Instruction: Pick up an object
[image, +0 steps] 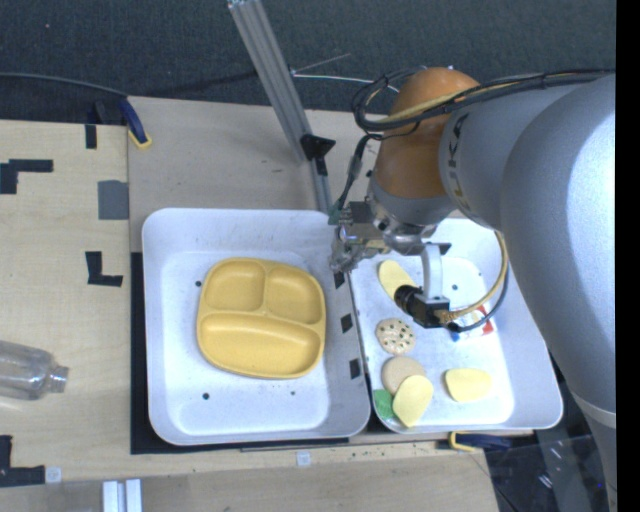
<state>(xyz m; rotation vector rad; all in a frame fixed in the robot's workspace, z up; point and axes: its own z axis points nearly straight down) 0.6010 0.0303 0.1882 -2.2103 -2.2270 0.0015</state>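
- Pale yellow piece (393, 274): an oblong object lying in the right bin (500, 402), near its upper left corner. It is the loose item nearest the claw (340, 258) and lies just to the claw's right.
- Cookie (395, 335): round and speckled, lying below the pale yellow piece and close to the wall shared by the two bins.
- Beige round piece (398, 370): lies below the cookie. The yellow-green piece (414, 399) overlaps its lower edge.
- Green scrap (383, 405): lies at the lower left corner of the right bin, touching the yellow-green piece.
- Yellow wedge (467, 384): lies apart from that cluster, to its right, on the bare bin floor.
- Claw: poised over the wall between the bins, at its upper end. Nothing is seen in its grasp (whether it is released or clenched cannot be told from this angle).
- Arm (540, 170): a grey body entering from the right, with the orange band (425, 120) above the wrist.
- Left bin (175, 335): holds one yellow divided plate (262, 317) with three compartments, lying flat near the centre.
- Counter (60, 220): a pale wood surface carrying both bins and marked with black tape marks (100, 268).
- Clear bottle (25, 372): lies on its side at the counter's left edge, well apart from the bins.
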